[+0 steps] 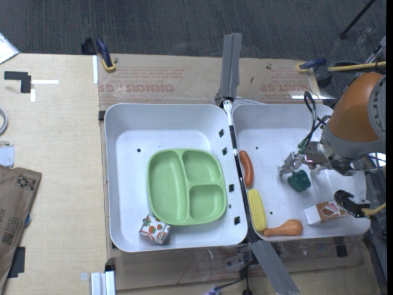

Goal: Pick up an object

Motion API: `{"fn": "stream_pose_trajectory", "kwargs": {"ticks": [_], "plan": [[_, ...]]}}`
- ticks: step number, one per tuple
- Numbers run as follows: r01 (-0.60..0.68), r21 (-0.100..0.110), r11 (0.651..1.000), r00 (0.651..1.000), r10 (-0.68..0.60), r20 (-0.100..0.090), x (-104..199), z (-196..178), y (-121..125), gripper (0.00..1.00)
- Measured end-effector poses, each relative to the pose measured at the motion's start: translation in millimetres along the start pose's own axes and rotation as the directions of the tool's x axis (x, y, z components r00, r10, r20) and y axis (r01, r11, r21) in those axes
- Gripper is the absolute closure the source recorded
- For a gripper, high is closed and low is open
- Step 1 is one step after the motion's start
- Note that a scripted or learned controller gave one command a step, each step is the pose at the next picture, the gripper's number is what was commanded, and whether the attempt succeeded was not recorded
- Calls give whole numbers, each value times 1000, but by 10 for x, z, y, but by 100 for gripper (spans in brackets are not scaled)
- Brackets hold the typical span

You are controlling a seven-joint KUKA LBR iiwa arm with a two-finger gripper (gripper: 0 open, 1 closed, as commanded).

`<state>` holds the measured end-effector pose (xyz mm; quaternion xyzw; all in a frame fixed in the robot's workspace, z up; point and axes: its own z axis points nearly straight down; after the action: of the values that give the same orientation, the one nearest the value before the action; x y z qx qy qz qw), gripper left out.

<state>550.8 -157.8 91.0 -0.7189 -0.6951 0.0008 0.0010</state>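
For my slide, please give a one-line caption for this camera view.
The arm's pincer hovers beside a dark green object in the right bin.

Grey arm (344,143), orange band, black cables

— What's around the work area?

— I see two white bins, the left bin (110,165) and the right bin (270,131), touching along a shared edge. They sit on cardboard (159,82) on the bench (61,140).

— Anything else?

— A grey bar (231,63) rises behind their seam. I count a clamp (105,57) at each far cardboard corner. A brown bag (15,208) lies at far left, well apart.
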Motion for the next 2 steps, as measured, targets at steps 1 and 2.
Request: {"fn": "stream_pose_trajectory", "kwargs": {"ticks": [1, 2], "plan": [[-4, 1, 1000, 1000, 4, -1, -8, -84, -3, 100], [174, -2, 985, 985, -174, 1, 669, -1143, 172, 100]]}}
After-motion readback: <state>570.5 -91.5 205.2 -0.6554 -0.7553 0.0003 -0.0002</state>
